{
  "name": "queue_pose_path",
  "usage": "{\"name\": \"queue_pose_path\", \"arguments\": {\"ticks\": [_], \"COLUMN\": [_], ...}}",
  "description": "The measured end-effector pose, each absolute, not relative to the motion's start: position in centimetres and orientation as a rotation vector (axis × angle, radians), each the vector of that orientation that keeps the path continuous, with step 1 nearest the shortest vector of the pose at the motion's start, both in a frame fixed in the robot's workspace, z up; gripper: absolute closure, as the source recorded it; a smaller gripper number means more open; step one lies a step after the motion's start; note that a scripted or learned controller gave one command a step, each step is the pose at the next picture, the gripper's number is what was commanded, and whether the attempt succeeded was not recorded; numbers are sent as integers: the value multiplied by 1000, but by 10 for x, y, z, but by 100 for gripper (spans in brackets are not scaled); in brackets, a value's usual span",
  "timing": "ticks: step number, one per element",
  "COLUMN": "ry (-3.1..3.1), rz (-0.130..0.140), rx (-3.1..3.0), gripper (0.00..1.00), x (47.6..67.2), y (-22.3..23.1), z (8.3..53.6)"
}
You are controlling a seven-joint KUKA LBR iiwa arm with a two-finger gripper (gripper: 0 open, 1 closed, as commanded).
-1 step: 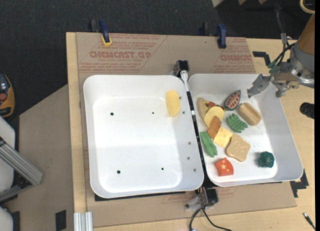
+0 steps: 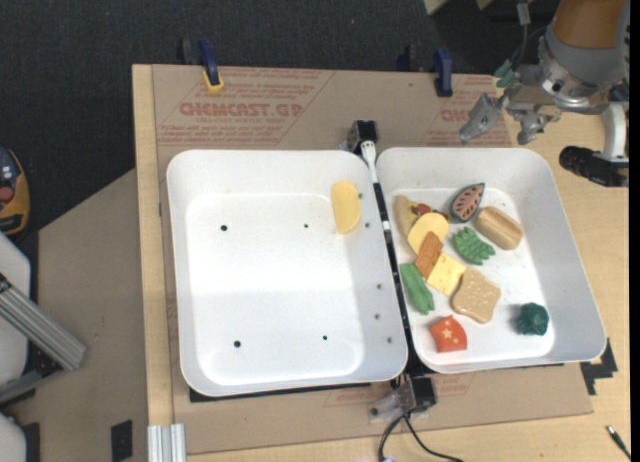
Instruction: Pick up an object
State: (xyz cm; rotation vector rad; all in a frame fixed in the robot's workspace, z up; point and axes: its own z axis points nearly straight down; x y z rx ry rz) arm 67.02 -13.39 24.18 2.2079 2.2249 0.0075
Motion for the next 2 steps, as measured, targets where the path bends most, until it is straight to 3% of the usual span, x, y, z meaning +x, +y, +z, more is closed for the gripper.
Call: {"name": "queue_pose_path", "arguments": {"ticks": [1, 2], "ry": [2218, 2219], "rz": [21, 3], "rx": [2203, 2214], "gripper": [0, 100], "x": [669, 667], "y": [-85, -88], "z": [385, 386]}}
